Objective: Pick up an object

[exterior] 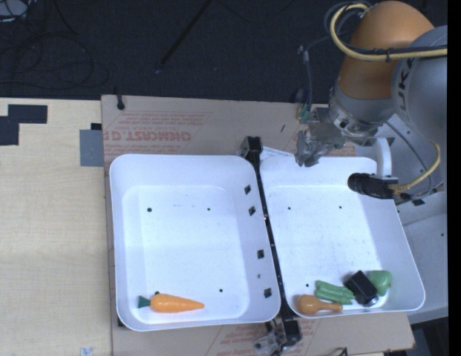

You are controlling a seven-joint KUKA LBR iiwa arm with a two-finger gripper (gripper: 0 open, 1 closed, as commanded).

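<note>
Leftmost, we see the pale wooden bench top [44,228] with dark patches near its far edge, and a brown cardboard sheet [185,124] lying under both bins. On it sits the left bin [126,199], white and shallow, and in its near left corner lies an orange toy carrot [176,303] on its side, green stub pointing left, tip pointing right.

Moving right, we meet the black clips [254,191] along the seam where the two bins touch. Past them is the right bin [408,258]. Its near edge holds a small cluster: an orange-tan pear-shaped toy [316,305], a green pea pod [333,292] just beside it, a black block [361,287] leaning over the pod's right end, and a light green piece [381,279] touching the block from behind.

Above the right bin's far edge hangs the gripper [310,154], well apart from every toy, nothing between its fingers that we can see. Whether those fingers are spread or closed we cannot tell; they are small and dark against the rim. Behind it rises the grey arm [427,87] with its orange band [382,47].
</note>
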